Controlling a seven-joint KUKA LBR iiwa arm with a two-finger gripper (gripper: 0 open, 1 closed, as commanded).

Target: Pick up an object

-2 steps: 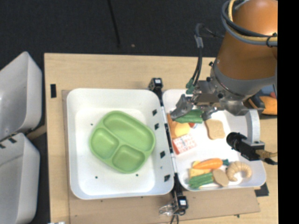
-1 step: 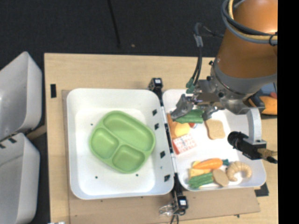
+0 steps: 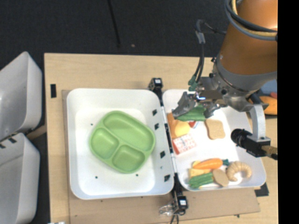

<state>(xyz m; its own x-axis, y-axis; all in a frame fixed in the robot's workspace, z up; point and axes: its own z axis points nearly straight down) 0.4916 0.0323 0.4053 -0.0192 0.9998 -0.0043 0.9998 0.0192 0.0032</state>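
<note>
The near edge of the wooden bench [image 3: 140, 211] carries both white bins side by side.

In the right bin [image 3: 254, 181], along its near wall, lies a cluster of toy food: a green bean-like piece [image 3: 202, 180] nearest the front, an orange carrot [image 3: 208, 164] just behind it, a tan round piece [image 3: 219, 177] touching both, and a croissant [image 3: 239, 170] to their right.

Farther back in the same bin, a red-and-white packet [image 3: 184, 144] lies near the divider, with a yellow piece [image 3: 181, 129] just behind it and an orange wedge [image 3: 171, 123] against the bin's left wall. A slice of toast [image 3: 215, 129] lies flat toward the middle.

The left bin [image 3: 79, 181] holds one green three-compartment plate [image 3: 122, 141], resting flat and slightly rotated, well apart from the bin walls.

The gripper [image 3: 195, 110] is positioned over the rear portion of the right bin. A green elongated item [image 3: 192, 116], probably a toy vegetable, sits between the fingers and appears clamped, above the yellow piece. The item is roughly horizontal. Whether it is clear of the bin floor cannot be determined.

Behind the gripper, the arm's orange band [image 3: 250, 29] and grey wrist housing occupy the far right. A black clip [image 3: 155, 83] sits at the far end of the divider between the bins.
</note>
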